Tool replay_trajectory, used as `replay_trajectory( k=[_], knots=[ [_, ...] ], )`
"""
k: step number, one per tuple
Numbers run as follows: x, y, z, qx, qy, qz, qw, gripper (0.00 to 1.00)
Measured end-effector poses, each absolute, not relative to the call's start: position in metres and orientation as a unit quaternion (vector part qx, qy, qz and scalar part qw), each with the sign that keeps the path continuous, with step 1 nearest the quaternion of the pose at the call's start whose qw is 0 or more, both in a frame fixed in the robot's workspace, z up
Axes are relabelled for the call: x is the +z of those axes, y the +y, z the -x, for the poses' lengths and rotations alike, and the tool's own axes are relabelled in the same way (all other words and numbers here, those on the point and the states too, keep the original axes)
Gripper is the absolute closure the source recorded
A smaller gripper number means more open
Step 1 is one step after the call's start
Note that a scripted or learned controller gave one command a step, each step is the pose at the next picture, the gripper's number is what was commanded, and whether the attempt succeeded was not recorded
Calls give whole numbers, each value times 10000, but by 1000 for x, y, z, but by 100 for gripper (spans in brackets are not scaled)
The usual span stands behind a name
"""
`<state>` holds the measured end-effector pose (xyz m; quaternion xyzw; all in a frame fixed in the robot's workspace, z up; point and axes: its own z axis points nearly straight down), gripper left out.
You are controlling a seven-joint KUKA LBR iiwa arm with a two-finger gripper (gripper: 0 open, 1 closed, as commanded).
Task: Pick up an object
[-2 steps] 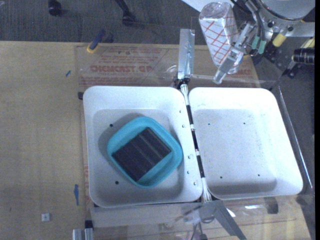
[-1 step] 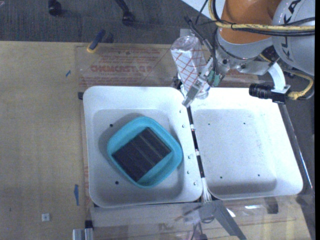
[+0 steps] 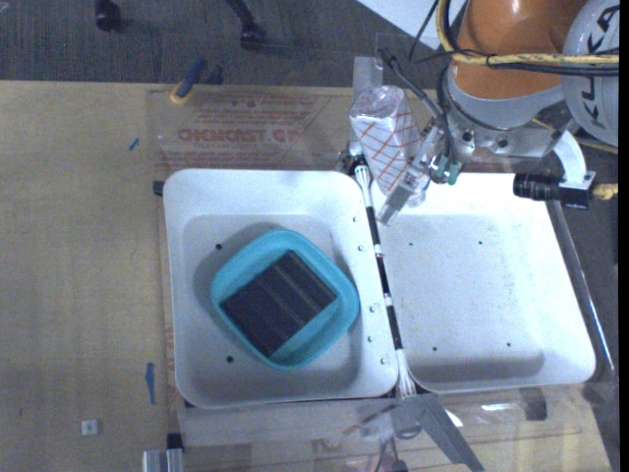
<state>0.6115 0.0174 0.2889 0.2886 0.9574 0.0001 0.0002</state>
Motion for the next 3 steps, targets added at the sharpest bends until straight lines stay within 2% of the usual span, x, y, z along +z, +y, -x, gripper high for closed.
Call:
replay_trajectory(
  k=[3],
  knots=[
    [321,16,-616,38,9566,-2914,81,100]
  ],
)
